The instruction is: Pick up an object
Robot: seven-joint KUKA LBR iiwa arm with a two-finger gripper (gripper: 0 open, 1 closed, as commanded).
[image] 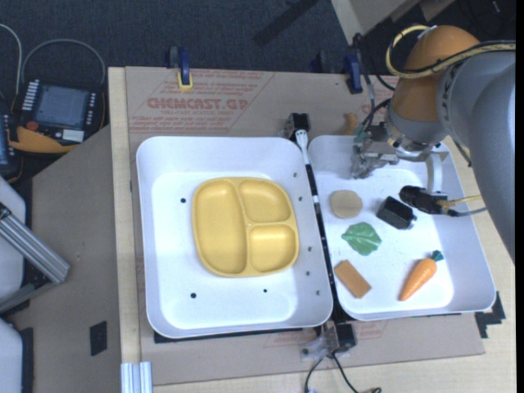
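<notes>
1. My gripper point(361, 169) hangs over the far left corner of the right bin point(458, 248), close to that bin's far wall. From this slant I cannot tell whether it is spread or pressed together. I see nothing caught in it, so I judge that the pick is not yet made.

2. Everything I could take lies loose on the right bin's floor, each piece apart from the others, and that leaves room to come down around any one of them.

3. The tan disc point(345, 204) is the closest, just on the near side of my gripper and beside the wall between the bins. I judge it the likely target because it asks for the shortest move. It lies flat and low, though, so a closing grip could slide over it.

4. The green leaf point(361, 238) sits a little nearer than the disc, and the orange-brown block point(353, 278) lies nearer again, toward the near left corner. The block's straight sides look easier to pinch than the thin leaf.

5. The carrot point(418, 277) lies tilted toward the near right, well apart from my gripper. Being long and tapered, it would want a grip across its thicker middle.

6. The left bin point(164, 219) holds a yellow plate point(244, 225) with three compartments, lying flat in the middle. It is broad and shallow, a poor fit for a two-finger grasp, which is one reason I judge my work belongs on the right side of the bench point(221, 101).
</notes>
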